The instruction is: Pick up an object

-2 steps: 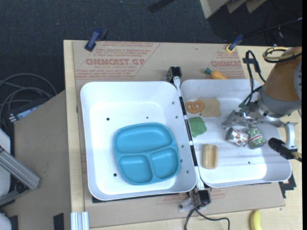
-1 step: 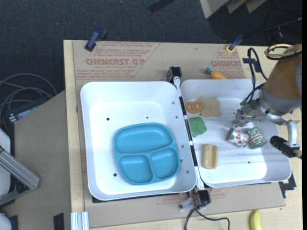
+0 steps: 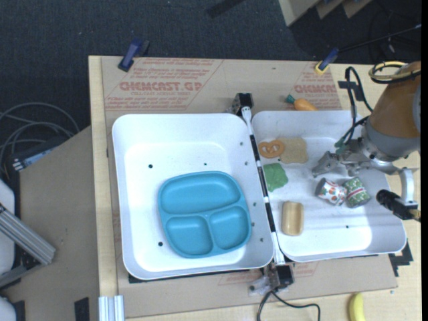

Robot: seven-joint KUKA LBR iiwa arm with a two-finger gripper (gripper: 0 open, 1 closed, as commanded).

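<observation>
Over on the cardboard-topped worktop (image 3: 167,82), the pincer (image 3: 332,168) hangs low in the right white bin (image 3: 374,236), its spread metal fingers (image 3: 322,164) just above a crumpled red-and-green wrapper (image 3: 342,192); dark carpet (image 3: 100,12) surrounds everything.

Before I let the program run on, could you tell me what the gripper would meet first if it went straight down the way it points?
Probably the small patterned can lying just under the gripper in the right bin; depth is hard to judge from this slanted view.
</observation>
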